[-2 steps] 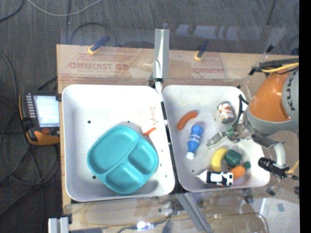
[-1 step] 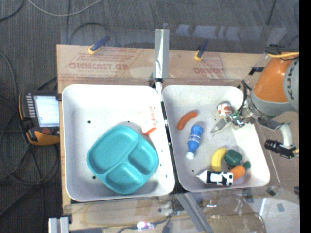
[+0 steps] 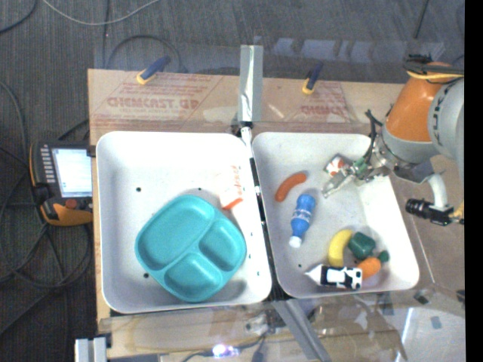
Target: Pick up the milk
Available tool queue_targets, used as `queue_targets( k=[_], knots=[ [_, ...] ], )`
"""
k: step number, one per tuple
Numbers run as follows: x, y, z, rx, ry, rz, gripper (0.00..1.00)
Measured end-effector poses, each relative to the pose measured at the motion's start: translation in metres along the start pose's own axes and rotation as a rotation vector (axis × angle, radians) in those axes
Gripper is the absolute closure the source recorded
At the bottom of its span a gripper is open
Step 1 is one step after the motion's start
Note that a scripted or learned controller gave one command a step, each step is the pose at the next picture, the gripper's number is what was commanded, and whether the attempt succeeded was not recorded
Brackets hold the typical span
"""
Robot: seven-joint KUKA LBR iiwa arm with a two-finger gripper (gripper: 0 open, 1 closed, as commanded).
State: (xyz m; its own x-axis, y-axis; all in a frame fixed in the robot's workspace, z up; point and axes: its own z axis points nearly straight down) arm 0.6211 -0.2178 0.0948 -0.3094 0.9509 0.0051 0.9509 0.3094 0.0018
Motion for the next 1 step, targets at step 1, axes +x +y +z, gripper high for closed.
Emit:
queue_targets(
  k=[1],
  knots=[
    [-0.0103, 0.0229, -0.0235, 0.0, -0.004, 0.172, 0.0]
  ],
)
